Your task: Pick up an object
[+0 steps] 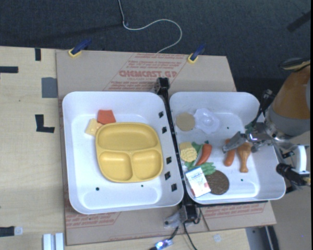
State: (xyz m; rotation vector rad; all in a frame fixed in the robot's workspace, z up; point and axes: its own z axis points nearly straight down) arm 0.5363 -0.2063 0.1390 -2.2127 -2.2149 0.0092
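Observation:
The right bin holds several toy foods: a tan disc, a clear plastic cup, a yellow corn piece, a red pepper, green leaves, a brown patty and a small printed box. An orange sausage and a tan drumstick lie toward the bin's right side. My gripper hangs low over that side, right above the drumstick's upper end and the sausage.
The left bin carries a yellow divided plate, an orange block and a pale yellow block. A black divider runs between the bins. The arm's grey wrist stands over the right bin's right rim.

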